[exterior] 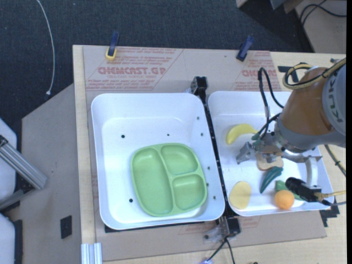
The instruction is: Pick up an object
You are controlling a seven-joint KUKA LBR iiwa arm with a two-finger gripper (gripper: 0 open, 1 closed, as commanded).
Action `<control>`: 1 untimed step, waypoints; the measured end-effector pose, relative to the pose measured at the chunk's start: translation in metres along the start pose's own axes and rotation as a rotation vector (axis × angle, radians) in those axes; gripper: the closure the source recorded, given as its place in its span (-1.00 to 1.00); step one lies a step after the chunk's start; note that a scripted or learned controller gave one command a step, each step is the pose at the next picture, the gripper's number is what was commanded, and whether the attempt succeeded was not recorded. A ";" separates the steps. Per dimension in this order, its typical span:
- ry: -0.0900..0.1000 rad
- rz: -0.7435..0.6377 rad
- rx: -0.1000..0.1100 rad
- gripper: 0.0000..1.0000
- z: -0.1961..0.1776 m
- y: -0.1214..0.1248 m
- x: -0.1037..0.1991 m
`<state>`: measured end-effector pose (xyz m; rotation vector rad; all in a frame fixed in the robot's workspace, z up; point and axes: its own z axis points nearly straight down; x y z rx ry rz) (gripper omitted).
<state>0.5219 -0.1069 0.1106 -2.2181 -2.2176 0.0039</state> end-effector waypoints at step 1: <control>-0.001 0.001 -0.005 1.00 -0.013 0.001 0.000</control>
